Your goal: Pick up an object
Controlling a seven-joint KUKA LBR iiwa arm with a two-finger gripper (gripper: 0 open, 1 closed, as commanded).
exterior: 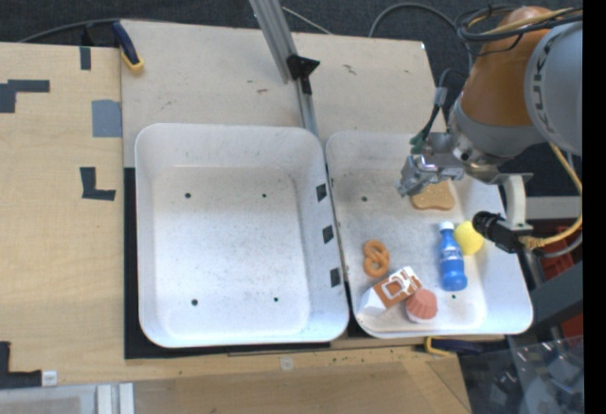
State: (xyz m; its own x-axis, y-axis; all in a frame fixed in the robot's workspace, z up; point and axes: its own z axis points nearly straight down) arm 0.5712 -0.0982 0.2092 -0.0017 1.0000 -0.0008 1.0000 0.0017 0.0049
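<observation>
Fingers: I can't tell from where I stand whether they are open or closed; the gripper (418,177) hangs low over the far part of the right bin (352,166), right at the tan bread-like slice (436,199).
Step in hand: looks like the approach or the grasp itself on that slice; nothing is visibly between the fingers, so I would not call it held.
Next move: by my guess, a firm close on the slice's far edge, then a straight lift clear of the bin wall; a flat, thin piece may slip out.
Arm: grey with an orange band (497,81), reaching in over the right bin's far right corner.
Left bin (227,223): only bare white floor with dark specks.
Right bin contents: blue bottle (451,258) near the right edge, yellow piece (469,237) touching or just beside it; orange-and-white block (398,287) and reddish ball (422,307) by the near edge; pretzel (376,258) towards the left wall.
</observation>
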